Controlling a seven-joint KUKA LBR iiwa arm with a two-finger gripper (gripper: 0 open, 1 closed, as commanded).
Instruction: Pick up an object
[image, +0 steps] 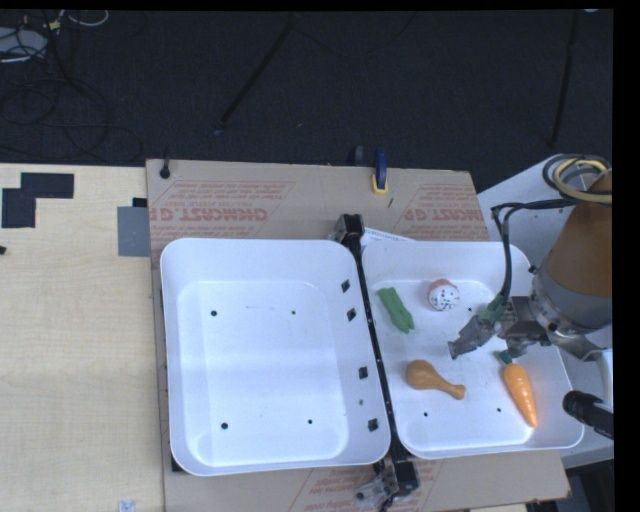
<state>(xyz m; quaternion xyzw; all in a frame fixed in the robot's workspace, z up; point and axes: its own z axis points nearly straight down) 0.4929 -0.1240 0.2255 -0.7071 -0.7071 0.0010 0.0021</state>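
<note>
The right bin (440, 262) holds a green pickle-shaped piece (396, 308), a small white ball with red dots (443, 295), a tan drumstick-shaped toy (433, 379) and an orange carrot (520, 393). My gripper (478, 333) hangs over the right half of this bin, between the dotted ball and the carrot, with its dark fingers pointing left and down. It stands open and nothing sits between the fingers. The drumstick toy lies just below and left of the fingertips.
The left bin (180, 330) sits beside the right one, split from it by a black clamp rail (365, 340). Both rest on a cardboard sheet (250, 200) on the wooden bench. The arm's orange band (590, 245) and cables crowd the right edge.
</note>
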